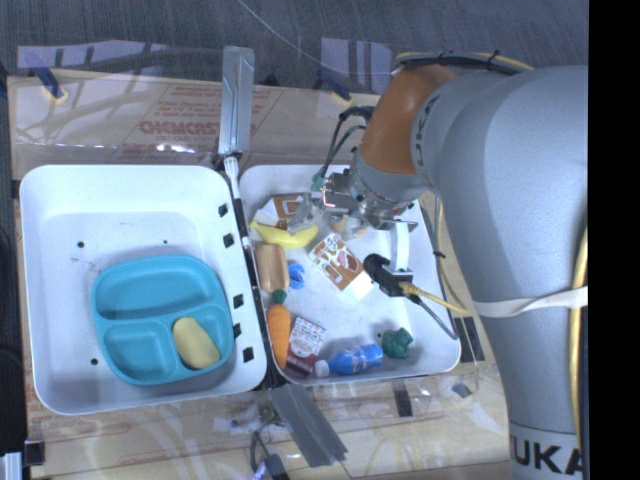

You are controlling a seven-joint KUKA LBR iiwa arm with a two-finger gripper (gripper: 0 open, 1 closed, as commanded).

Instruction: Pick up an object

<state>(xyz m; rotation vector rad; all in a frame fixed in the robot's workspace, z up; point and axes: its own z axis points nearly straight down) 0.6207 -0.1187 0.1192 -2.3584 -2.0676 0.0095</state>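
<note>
The right bin (432, 268) holds several small items. A yellow banana (285, 235) lies near its back left, with a tan bread roll (270, 266) and an orange carrot (279, 333) along the left wall. A white and brown carton (337, 259) lies in the middle. Along the front wall lie a blue bottle (350, 360) and a green toy (398, 342). My gripper (335, 204) hangs low over the back of this bin, just above the carton and right of the banana. A brown packet (288, 208) sits just left of it.
The left bin (40, 193) holds a blue divided tray (150, 308) with a yellow lemon-like item (196, 341) in its front right section. A red and white packet (305, 340) lies by the carrot. The grey arm covers the right bin's right side.
</note>
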